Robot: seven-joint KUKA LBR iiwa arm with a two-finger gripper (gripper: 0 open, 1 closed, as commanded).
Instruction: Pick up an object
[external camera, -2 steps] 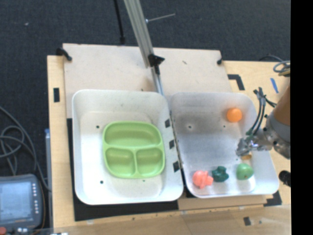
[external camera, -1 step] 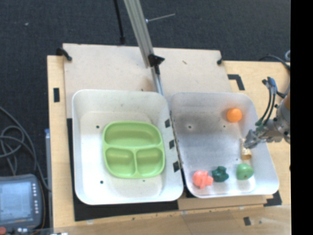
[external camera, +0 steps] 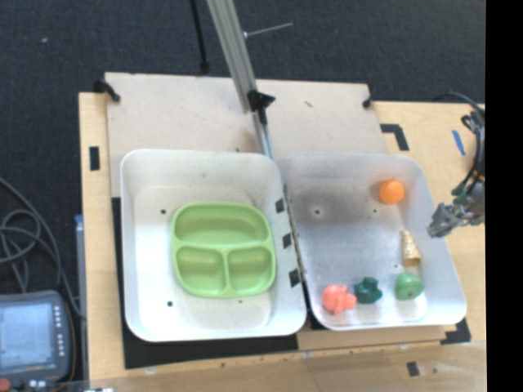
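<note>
The right bin (external camera: 323, 178) holds several small objects. An orange ball (external camera: 391, 191) lies near its far right corner. A tan cone-shaped piece (external camera: 409, 248) rests by the right wall. Along the near wall sit a light green toy (external camera: 409, 286), a dark green toy (external camera: 368, 290) and a pink toy (external camera: 337, 299). My gripper (external camera: 451, 217) hangs at the view's right edge, just outside the right bin's right rim, roughly level with the tan piece and apart from every object. Nothing shows in its grasp.
The left bin (external camera: 147, 178) holds a green divided plate (external camera: 222, 248). A metal pole (external camera: 237, 51) slants up from the seam between the bins. Cables (external camera: 472, 149) hang at the far right above the gripper. A screen device (external camera: 33, 337) sits at the lower left, off the bench.
</note>
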